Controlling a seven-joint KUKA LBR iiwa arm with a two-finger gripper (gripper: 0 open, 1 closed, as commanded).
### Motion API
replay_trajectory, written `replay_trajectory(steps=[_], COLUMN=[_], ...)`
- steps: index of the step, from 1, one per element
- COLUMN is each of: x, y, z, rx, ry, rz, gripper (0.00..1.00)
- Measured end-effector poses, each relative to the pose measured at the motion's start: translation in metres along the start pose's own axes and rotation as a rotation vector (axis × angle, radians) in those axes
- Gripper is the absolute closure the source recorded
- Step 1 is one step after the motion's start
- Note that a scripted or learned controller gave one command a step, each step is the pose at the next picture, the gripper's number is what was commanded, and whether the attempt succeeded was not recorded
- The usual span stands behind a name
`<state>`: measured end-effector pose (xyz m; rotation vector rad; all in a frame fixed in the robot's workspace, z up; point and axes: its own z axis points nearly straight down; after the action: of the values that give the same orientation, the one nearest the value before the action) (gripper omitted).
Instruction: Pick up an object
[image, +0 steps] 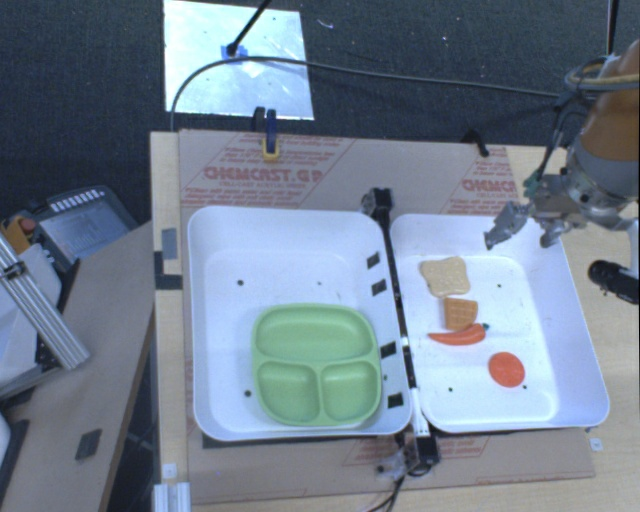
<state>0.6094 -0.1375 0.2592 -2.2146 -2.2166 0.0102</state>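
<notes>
The right bin (560, 330) holds a tan bread slice (445, 275), a small orange cracker-like square (460, 312), a red chili pepper (457, 337) and a round red-orange piece (507, 370). My gripper (527, 228) hangs over the bin's far right corner, above and to the right of the bread slice. Its two grey fingers (500, 228) are spread apart with nothing between them. None of the food pieces touches the gripper.
The left bin (215, 300) holds a green three-compartment plate (316, 362). A black clip strip (392, 300) joins the two bins. A cardboard sheet (330, 170) lies under them. Metal rails and a grey device (60, 250) sit at the far left.
</notes>
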Motion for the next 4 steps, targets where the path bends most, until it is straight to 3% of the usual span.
replay_trajectory(steps=[1, 4], x=[0.0, -0.011], y=[0.002, 0.0], z=[-0.007, 0.167], rx=[-0.012, -0.011], ry=[-0.002, -0.001], rz=[-0.002, 0.0], gripper=[0.0, 0.0])
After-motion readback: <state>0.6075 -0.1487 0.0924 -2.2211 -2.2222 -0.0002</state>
